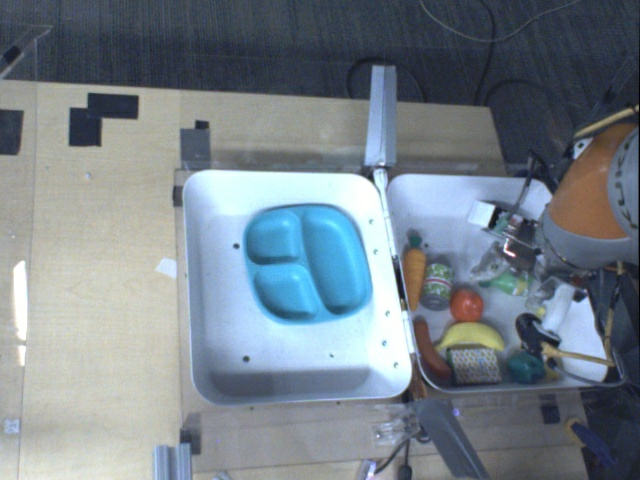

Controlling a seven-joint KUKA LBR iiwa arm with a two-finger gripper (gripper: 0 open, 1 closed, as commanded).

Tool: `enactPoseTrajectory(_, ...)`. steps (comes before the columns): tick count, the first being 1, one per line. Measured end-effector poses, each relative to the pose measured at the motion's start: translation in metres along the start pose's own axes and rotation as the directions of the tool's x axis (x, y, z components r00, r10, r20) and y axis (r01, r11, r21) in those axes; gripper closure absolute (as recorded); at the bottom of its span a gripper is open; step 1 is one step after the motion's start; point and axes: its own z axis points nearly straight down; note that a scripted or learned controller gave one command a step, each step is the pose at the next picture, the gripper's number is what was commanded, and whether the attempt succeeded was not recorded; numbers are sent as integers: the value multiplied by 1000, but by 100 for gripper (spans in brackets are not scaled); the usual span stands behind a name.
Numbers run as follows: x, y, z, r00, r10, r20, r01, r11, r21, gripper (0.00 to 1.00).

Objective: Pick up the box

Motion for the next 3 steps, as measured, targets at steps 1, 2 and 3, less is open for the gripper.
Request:
enactPoseTrajectory(1, 14, 37, 48, 1000, 9, -2, -9, 1000, -6, 0)
enactPoseTrajectory(2, 17, 38, 35, 1000, 1, -5, -1, 1000, -11, 100)
enactPoseTrajectory(3, 17, 38, 35, 1000, 0, -5, 0, 1000, -11, 0)
